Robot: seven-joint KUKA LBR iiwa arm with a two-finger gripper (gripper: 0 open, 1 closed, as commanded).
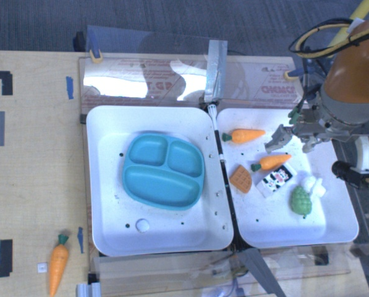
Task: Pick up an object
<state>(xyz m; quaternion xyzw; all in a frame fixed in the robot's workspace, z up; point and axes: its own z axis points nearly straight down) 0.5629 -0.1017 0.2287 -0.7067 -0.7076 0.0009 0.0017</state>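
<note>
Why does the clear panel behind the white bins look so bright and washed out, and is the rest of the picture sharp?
In the camera view, the clear panel catches overhead light as white glare, hiding part of its printing. The blue tray and the carrots are lit evenly with soft shadows. The gripper looks slightly soft-edged, and the whole view is rather low in detail.
</note>
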